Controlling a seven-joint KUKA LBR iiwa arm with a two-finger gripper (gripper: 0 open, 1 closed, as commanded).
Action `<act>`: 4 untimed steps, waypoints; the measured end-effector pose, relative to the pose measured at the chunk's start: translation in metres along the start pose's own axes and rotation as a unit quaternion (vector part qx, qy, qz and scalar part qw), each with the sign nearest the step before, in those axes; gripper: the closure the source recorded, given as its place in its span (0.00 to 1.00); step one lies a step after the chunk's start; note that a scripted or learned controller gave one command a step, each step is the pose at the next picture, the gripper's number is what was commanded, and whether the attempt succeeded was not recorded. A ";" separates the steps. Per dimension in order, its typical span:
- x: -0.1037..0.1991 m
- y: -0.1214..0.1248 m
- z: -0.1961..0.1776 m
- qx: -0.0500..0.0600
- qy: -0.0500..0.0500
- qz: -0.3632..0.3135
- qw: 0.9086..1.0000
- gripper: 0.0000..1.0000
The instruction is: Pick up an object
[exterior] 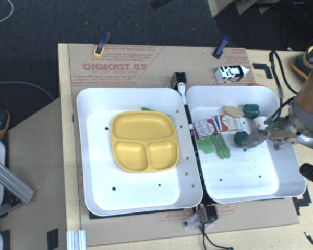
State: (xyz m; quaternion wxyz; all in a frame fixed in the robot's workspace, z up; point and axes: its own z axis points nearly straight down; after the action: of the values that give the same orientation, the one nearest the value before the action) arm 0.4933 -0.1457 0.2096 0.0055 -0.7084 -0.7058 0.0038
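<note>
Toys are clustered at the far side of the right bin point(240, 186), and the tool point(249, 144) is lowered just beside a small dark green piece point(240, 137), presumably lined up for picking, though its state cannot be told.

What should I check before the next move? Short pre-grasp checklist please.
1. End effector over right bin: ok.
2. Target nearby: dark green piece just beside it: ok.
3. Object held between fingers: cannot tell.
4. Clutter: carton, green pieces, tan piece and teal piece crowd close together: not ok.
5. Yellow tray in left bin, away from the arm: ok.
</note>
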 end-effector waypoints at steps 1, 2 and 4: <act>0.000 0.003 -0.006 -0.007 -0.001 -0.002 1.000 0.00; -0.004 0.010 0.052 -0.003 0.000 -0.001 1.000 0.00; 0.002 0.002 0.126 -0.004 0.000 -0.002 1.000 0.00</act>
State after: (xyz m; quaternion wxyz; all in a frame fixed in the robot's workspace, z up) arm 0.4932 -0.1438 0.0833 0.0024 -0.7072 -0.7070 0.0007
